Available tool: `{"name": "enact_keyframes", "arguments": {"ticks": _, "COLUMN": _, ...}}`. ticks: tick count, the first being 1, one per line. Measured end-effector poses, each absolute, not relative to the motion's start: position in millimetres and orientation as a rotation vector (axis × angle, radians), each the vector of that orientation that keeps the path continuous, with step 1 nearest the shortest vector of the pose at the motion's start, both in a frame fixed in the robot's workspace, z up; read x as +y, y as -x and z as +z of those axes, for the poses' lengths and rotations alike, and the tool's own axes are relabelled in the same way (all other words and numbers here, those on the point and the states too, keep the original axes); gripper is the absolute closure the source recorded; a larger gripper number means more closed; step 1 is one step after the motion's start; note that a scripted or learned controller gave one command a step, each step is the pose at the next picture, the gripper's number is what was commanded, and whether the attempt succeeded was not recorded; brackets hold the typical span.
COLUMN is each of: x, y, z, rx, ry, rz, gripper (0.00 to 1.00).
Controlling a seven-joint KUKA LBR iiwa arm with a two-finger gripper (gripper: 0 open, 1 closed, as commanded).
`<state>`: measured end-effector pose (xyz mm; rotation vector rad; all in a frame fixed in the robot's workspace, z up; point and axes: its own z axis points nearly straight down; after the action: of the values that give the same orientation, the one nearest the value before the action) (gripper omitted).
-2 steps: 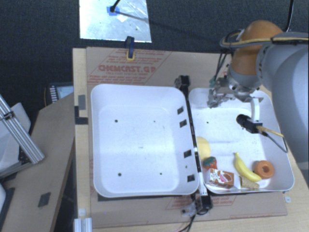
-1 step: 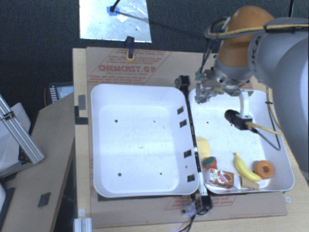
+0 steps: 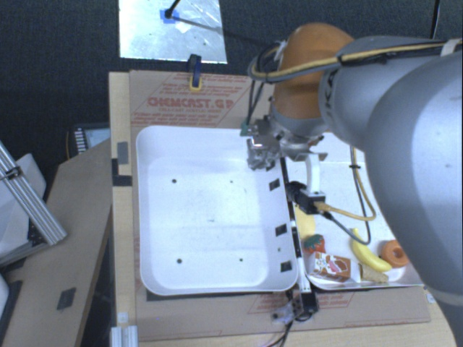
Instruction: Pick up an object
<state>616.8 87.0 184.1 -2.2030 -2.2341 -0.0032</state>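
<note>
The gripper (image 3: 262, 157) is seen above the divide between the two white bins; whether it is open or closed cannot be told. Below and right of it, in the right bin (image 3: 340, 166), a banana (image 3: 367, 255), an orange round object (image 3: 394, 253) and a small printed packet (image 3: 331, 266) are found.

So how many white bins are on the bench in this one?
2: the left bin lies in open view; the right bin sits beside it, largely covered by the arm, holding a banana and other small items.
</note>
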Motion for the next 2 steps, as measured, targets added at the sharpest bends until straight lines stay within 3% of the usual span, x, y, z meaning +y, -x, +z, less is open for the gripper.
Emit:
{"name": "enact_keyframes", "arguments": {"ticks": 1, "x": 56, "y": -552.1, "z": 184, "rx": -2.218, "ry": 2.221, "rz": 0.005, "gripper": 1.00}}
{"name": "enact_keyframes", "arguments": {"ticks": 2, "x": 122, "y": -534.3, "z": 258, "rx": -2.235, "ry": 2.211, "rz": -0.012, "gripper": 1.00}}
